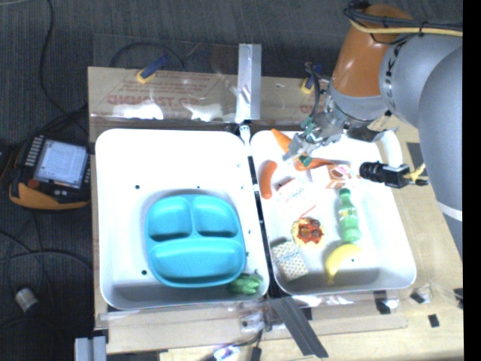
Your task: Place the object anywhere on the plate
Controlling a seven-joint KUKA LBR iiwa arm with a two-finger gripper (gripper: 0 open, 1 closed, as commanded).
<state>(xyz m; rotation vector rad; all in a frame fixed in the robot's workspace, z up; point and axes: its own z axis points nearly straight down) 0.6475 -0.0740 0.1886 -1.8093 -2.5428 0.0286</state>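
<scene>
Camera view: gripper, state unclear, over orange carrot; blue plate.

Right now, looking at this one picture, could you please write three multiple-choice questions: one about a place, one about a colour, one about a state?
1. Where does the plate lie?
A. left bin
B. right bin
C. on the bench

2. What colour is the bottle?
A. red
B. green
C. blue

3. What lies on the plate?
A. the banana
B. the bottle
C. nothing

Answers: 1 A, the plate rests in the left bin. 2 B, green body, pale cap. 3 C, its compartments are bare; the banana sits in the right bin.
</scene>
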